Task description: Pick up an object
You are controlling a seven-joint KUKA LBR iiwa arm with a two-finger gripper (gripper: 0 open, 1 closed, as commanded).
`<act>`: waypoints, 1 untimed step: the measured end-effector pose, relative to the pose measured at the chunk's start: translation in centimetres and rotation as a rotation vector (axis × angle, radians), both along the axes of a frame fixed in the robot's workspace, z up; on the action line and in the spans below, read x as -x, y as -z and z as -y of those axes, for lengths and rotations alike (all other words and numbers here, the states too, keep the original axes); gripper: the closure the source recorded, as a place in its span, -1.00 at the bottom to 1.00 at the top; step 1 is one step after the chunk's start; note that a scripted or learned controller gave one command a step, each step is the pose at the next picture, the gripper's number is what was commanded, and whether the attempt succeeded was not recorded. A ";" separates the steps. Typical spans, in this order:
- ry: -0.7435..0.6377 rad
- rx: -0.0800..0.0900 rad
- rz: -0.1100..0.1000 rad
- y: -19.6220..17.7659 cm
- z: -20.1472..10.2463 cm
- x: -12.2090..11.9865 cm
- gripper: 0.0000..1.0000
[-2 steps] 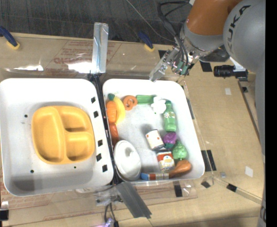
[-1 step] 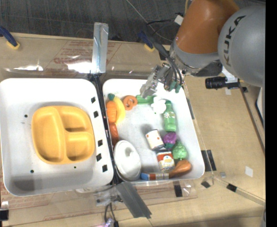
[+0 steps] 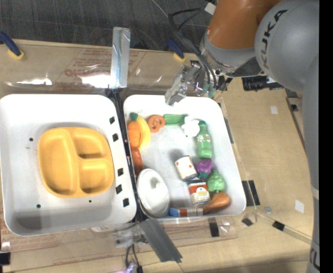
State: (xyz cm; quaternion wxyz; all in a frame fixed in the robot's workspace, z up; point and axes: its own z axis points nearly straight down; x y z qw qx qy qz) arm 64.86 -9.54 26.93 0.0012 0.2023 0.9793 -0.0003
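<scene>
White bins: two [image 3: 7, 152], [image 3: 230, 152]
Yellow tray: one [image 3: 75, 161], left bin
My hand: one [image 3: 180, 90], above right bin's far rim; grip state unclear

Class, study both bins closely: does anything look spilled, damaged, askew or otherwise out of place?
Nothing looks spilled or damaged. The right bin holds a loose jumble of toy foods, some lying on their sides; the yellow divided tray sits slightly askew in the left bin.

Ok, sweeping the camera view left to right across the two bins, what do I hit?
left white bin → yellow divided tray → right white bin → orange carrot toy → white lidded bowl → small white can → green bottle → the bench's bare brown top
</scene>
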 end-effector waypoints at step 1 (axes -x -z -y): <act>-0.003 0.001 0.004 -1.2 0.0 -0.1 1.00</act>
